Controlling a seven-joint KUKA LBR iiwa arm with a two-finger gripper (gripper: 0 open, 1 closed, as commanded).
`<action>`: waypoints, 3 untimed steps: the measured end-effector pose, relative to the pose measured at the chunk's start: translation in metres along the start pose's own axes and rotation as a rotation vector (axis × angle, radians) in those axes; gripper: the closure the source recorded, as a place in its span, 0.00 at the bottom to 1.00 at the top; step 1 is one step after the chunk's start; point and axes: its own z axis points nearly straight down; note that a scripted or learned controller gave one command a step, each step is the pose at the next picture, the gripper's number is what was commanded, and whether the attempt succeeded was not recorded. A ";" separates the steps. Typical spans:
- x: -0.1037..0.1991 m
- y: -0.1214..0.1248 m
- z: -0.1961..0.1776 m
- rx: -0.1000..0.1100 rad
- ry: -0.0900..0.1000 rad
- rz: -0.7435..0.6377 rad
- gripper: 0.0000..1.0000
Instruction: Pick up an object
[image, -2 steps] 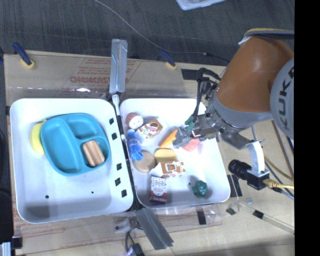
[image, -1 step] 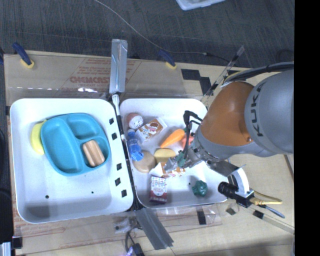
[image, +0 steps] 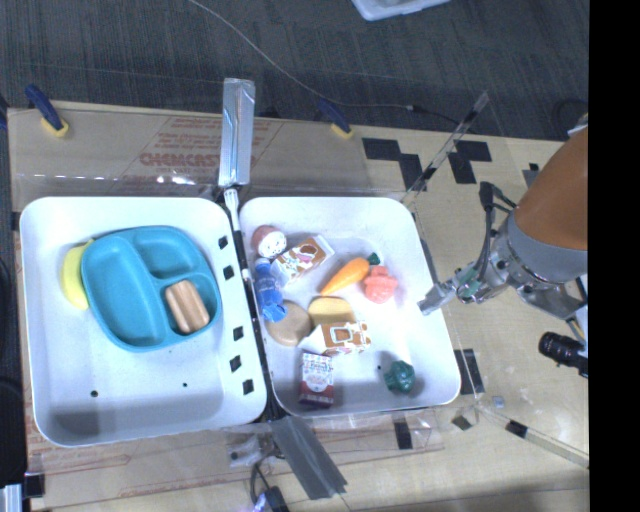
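The claw (image: 440, 297) hangs just beyond the right rim of the right bin (image: 420, 240), over the bench (image: 520, 400); whether it is wide or narrow cannot be told, and nothing shows in its grip. Inside that bin, an orange carrot (image: 346, 275) lies near the middle, a pink toy (image: 380, 287) just to its right (nearest the claw), a green piece (image: 400, 376) below them. A blue tray (image: 140, 280) fills the left bin (image: 60, 400), a brown block (image: 187, 306) in one compartment.

The arm (image: 555, 215) is cut off at the right edge (its jaws too small to tell).
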 end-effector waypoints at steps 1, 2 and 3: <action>0.002 0.001 0.001 0.001 0.002 -0.004 0.00; 0.029 0.001 0.136 0.008 0.009 -0.044 0.00; 0.016 0.008 0.084 0.001 0.003 0.002 0.00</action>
